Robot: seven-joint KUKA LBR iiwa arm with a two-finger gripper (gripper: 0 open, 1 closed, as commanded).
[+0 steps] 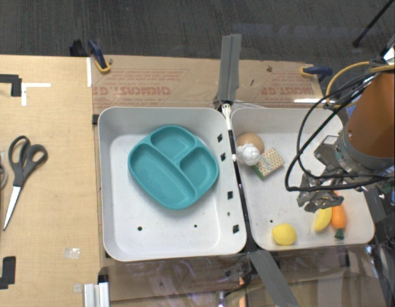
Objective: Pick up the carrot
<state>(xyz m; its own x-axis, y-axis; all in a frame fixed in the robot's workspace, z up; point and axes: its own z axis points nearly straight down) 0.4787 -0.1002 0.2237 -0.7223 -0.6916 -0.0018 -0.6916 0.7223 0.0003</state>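
1. The claw [320,201] hangs low in the right bin [293,123], near that bin's front right corner; it is a dark tangle of metal under the arm's wrist, and I cannot tell how it is set.
2. The carrot [339,218] lies just right of the claw, on the bin floor close to the front right corner, orange with a small green end pointing toward the front rim. Whether the claw touches it is not clear, and it is not seen gripped.
3. A small yellow banana-shaped piece [323,219] lies pressed against the carrot's left side, directly below the claw.
4. A lemon [284,235] sits farther left along the front wall of the same bin, apart from the banana piece.
5. Toward the back left of the right bin, a brownish egg-like item [250,141] and a white crumpled lump [249,153] rest together beside the dividing wall, with a small patterned block [270,164] just to their right.
6. The arm [374,120] comes in from the right, with black cables looping out from it over the bin.
7. The left bin [114,190] holds a teal divided plate [174,166], lying flat near its middle.
8. On the worktop [50,190] left of the bins lie scissors [21,165] with grey handles.
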